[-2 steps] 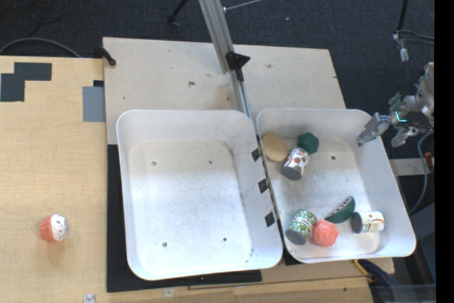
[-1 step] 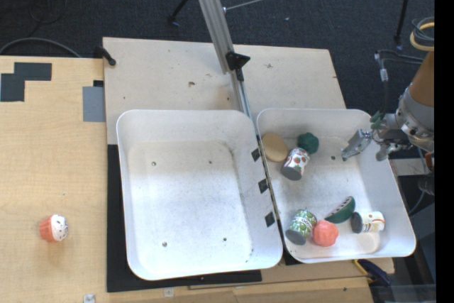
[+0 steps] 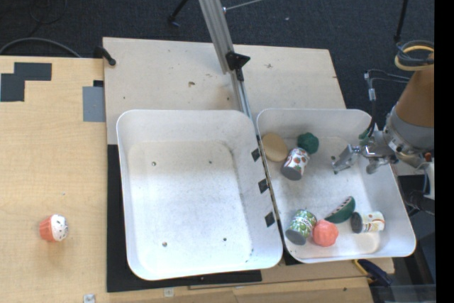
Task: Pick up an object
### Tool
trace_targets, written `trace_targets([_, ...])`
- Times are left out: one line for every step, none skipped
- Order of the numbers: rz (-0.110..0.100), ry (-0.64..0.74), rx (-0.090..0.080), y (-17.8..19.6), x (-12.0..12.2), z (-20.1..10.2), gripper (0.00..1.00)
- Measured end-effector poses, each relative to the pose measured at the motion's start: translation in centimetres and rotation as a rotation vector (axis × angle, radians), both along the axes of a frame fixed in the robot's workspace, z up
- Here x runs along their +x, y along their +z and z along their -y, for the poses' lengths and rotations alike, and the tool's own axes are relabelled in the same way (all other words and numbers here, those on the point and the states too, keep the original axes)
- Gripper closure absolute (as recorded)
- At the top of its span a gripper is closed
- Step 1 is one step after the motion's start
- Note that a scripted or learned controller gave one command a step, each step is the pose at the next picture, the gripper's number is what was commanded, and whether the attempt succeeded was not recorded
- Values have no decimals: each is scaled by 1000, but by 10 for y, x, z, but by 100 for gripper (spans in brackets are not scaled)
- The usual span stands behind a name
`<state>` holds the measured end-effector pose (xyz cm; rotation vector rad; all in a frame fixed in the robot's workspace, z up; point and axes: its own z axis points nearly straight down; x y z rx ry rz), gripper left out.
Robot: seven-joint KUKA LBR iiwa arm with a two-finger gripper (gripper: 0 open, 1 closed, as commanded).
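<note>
I have the arm reaching in over the rim of the right-hand shallow white bin, where all the candidate objects sit, so it has only a short drop to any of them. The end effector hangs above bare bin floor with nothing between its fingers; whether those fingers are spread or closed I cannot tell.

Nearest, just to its left, lies the small grey can with a red-and-white label, tipped on its side, beside a tan rounded lump and a dark green ball.

Below the end effector and apart from it lie a dark green curved piece and a pink ball.

I judge the can the easiest target.
</note>
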<state>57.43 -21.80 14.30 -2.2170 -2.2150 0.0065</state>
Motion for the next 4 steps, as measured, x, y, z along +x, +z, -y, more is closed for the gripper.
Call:
trace_targets([7, 0, -2, -51, 0, -1, 0])
trace_targets([7, -3, -2, -40, 0, 0, 100])
trace_targets([11, -3, -4, 12, -10, 1, 100])
trace_targets([12, 3, -3, 68, -11, -8, 100])
